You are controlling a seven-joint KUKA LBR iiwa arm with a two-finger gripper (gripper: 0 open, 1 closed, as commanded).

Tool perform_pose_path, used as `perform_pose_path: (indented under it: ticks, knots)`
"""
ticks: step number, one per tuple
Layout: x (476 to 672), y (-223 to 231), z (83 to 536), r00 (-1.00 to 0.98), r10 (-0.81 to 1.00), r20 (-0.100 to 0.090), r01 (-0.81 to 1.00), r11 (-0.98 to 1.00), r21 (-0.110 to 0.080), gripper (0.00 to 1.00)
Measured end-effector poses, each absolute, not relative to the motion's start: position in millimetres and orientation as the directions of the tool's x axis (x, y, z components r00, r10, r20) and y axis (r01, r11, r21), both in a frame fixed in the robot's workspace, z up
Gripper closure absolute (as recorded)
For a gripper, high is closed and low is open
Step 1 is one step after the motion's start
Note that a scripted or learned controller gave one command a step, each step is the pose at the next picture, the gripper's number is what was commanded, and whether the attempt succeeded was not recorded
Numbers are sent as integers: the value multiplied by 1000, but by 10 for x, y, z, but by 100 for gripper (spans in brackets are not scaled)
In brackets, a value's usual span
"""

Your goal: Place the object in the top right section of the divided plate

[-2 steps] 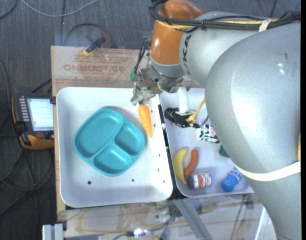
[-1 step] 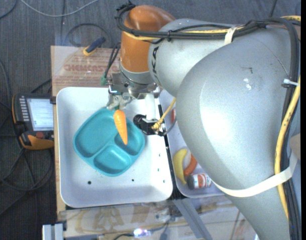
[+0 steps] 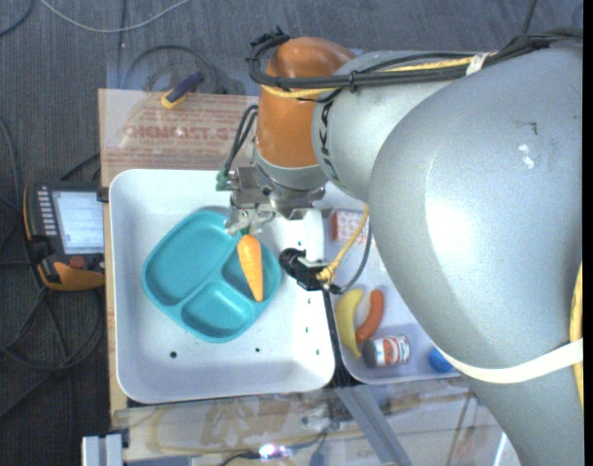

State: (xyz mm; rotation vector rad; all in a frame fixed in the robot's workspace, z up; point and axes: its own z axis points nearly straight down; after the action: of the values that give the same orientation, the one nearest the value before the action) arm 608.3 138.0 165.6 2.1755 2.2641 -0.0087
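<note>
Lying in the right bin (image 3: 412, 372), nearest the camera, are a can (image 3: 388, 349), a banana (image 3: 348, 320) and a sausage (image 3: 373, 314). Farther up, in the left bin (image 3: 131, 357), the carrot (image 3: 250, 267) rests across the blue plate's (image 3: 194, 270) right section. The gripper (image 3: 246, 219) hangs just above the carrot's top; whether it grips cannot be told.

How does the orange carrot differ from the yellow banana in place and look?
The orange carrot lies on the teal divided plate in the left white bin, below the pincer; the yellow banana lies in the right bin. The carrot tapers to a point; the banana is curved and blunt. Both are elongated toy foods.
</note>
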Motion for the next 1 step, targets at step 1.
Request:
perform_pose_path:
  ticks: [1]
  knots:
    - [5845, 1198, 1507, -49, 999, -3, 999, 49, 8, 100]
